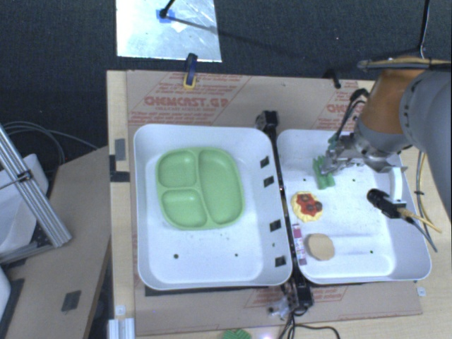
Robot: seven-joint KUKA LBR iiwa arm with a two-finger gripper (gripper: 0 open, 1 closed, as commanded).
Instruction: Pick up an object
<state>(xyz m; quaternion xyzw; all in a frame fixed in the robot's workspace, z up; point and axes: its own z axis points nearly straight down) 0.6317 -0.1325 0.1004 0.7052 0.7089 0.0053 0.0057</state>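
Observation:
My gripper (332,158) reaches from the right into the upper left part of the right bin (353,263). Directly at its tip, on the bin floor, lies a small green block (324,176), partly covered by the gripper. A yellow round toy with red spots (306,206) lies below it near the bin's left wall. Further toward the front sits a tan round piece (320,246).
The left bin (152,260) holds a light green divided plate (200,188). A black divider with clips (277,196) runs between the two bins. The arm's grey body and orange band (395,108) hang over the right bin's far right corner.

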